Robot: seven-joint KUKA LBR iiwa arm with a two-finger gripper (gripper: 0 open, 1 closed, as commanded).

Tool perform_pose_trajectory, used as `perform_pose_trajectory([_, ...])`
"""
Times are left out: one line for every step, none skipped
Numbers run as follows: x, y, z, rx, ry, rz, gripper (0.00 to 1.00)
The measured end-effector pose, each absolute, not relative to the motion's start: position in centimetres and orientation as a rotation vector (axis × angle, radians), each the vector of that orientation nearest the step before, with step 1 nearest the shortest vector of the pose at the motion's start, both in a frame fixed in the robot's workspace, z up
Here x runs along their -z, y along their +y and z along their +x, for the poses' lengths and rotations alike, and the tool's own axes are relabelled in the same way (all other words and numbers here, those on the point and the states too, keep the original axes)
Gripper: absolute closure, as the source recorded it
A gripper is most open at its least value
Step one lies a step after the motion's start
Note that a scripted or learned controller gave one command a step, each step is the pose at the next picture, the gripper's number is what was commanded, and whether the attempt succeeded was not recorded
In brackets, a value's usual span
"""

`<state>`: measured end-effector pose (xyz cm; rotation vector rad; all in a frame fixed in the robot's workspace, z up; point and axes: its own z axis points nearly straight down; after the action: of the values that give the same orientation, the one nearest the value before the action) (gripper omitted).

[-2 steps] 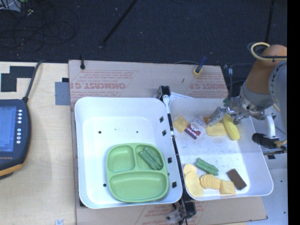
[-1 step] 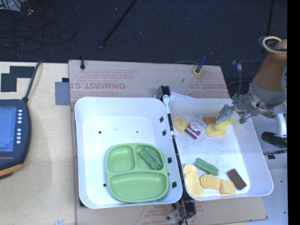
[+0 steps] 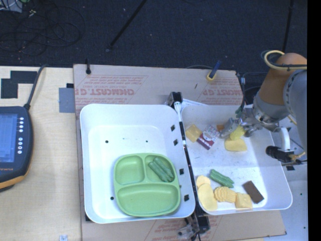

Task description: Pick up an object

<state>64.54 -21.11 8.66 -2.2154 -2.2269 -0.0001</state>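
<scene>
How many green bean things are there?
2. One green bean lies in the green plate's upper right compartment in the left bin. The other green bean lies in the right bin, above the yellow pieces.

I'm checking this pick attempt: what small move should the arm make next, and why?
Probably lift straight up a little. The end effector sits low in the right bin, right at a yellow piece; a small rise would show whether anything comes up with it.

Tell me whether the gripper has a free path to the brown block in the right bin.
Probably yes. The brown block lies flat and uncovered near the front of the right bin, touching only a yellow piece on one side. The gripper sits farther back in that bin, with nothing tall between them.
</scene>
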Motion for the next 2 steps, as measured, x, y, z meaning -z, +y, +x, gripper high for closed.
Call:
perform_pose_trajectory([-8.8,-17.3,62.7,-0.002,-2.221,-2.217,0.00])
perform_pose_trajectory([-8.8,-15.1,64.4,-0.001,-2.222,-2.220,0.00])
